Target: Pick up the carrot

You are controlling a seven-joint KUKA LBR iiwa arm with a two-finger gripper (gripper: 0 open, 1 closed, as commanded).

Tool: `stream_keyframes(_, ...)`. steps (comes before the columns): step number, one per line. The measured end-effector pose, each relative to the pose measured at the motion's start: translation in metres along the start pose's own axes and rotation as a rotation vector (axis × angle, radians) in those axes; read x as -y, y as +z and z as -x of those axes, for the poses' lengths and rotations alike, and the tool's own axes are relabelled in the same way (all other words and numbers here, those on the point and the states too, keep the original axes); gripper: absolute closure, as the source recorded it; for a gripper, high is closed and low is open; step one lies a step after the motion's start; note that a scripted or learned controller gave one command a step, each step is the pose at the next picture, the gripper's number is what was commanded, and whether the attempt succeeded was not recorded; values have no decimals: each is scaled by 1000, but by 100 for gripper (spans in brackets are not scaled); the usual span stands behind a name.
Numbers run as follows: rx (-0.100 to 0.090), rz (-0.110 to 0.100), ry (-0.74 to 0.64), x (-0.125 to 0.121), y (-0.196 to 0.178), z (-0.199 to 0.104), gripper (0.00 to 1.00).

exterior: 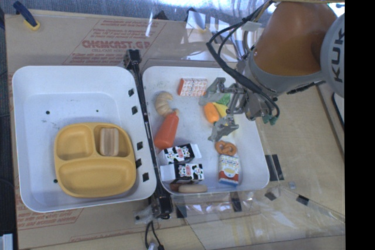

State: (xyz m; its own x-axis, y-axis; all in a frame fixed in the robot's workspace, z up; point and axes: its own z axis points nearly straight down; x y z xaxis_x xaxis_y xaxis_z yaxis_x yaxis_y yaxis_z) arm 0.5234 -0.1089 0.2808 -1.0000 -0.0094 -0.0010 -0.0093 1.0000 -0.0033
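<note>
The carrot (210, 113) is a short orange piece with a green top (221, 108), lying in the upper right part of the right bin (253, 126). My gripper (221, 108) hangs right over it, coming in from the right under the orange wrist band (290, 32). Its jaws stand apart: one finger (216, 89) is just beyond the carrot and the other finger (226, 127) is just in front of it. The carrot lies between them and still rests on the bin floor.
Around the carrot in the right bin lie an orange-white box (192, 86), a bread roll (163, 102), a red-orange bottle (167, 130), two milk cartons (180, 153), a pretzel (225, 147), a juice box (229, 168) and a sausage (190, 188). The left bin (35, 96) holds a yellow divided tray (88, 170).
</note>
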Motion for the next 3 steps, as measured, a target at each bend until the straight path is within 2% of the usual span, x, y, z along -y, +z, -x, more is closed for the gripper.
stream_keyframes(1,4,0,-251,56,-13,75,0)
stream_keyframes(2,-11,8,-176,76,114,92,0)
stream_keyframes(3,-6,6,-148,90,193,104,0)
